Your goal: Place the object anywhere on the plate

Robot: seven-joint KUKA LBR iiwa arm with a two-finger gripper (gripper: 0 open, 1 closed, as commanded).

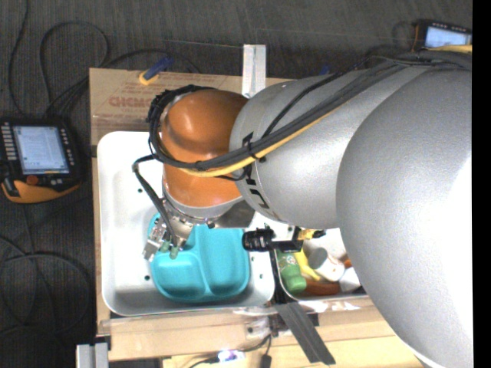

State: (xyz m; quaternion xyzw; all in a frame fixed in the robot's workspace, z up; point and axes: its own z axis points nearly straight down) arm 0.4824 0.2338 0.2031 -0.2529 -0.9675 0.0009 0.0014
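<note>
A teal plate (207, 271) with a divided, moulded shape lies in the left white bin (123, 205), toward its front right corner. My gripper (163, 241) hangs below the orange wrist band (196, 156), over the plate's left edge. The gripper is small and partly hidden by the wrist, and nothing can be made out at its tip. The grey arm covers most of the right side of the view.
In the right bin (280, 290) a few objects peek out under the arm: a green one (291, 267), a yellow one (308, 267), a white one (334, 267) and a dark red one (322, 287). A tablet (37, 150) lies on the floor at left.
</note>
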